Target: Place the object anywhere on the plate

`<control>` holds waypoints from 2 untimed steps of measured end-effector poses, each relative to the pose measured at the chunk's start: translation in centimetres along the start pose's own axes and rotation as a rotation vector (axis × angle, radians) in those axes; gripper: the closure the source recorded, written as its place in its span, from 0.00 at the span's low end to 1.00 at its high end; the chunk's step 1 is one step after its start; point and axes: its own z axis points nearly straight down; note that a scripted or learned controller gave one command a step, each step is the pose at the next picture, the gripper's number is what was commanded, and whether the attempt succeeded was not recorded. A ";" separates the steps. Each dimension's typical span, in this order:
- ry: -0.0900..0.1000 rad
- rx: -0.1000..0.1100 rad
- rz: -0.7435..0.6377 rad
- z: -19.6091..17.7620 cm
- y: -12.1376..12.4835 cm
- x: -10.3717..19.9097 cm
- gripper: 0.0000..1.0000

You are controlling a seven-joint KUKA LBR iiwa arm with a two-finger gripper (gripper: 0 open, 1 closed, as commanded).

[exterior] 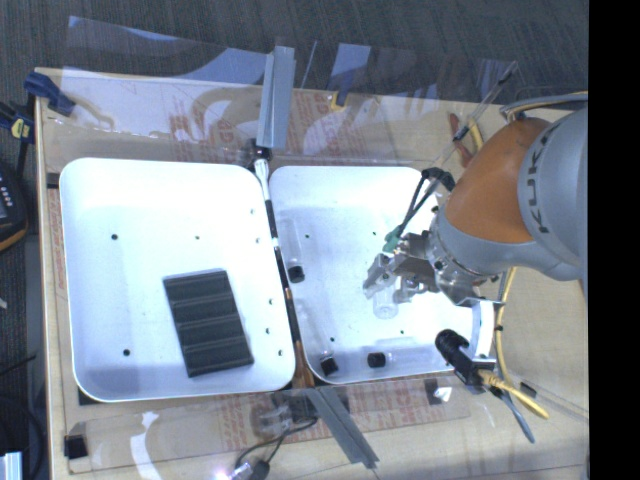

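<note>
Right bin (330, 208) floor mostly bare — fingers (385, 286) low near its middle, grip state unclear; dark plate (207, 322) in left bin (120, 198).

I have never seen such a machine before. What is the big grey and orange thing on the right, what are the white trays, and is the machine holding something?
This is one picture, taken by a camera fixed above a bench and looking down at a slant. The grey and orange thing is a robot arm reaching in from the right. At its end is a pincer for grasping, now over the right tray. Whether the pincer is open or holds anything is too blurred to tell. The left tray bears a dark ribbed plate, the place where an object should go. A few small dark pieces lie in the right tray.
</note>
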 end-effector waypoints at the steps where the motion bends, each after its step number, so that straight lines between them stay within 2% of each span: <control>1: -0.001 -0.001 -0.158 -1.2 1.5 7.8 1.00; 2: -0.002 0.001 -0.005 2.5 6.4 14.5 1.00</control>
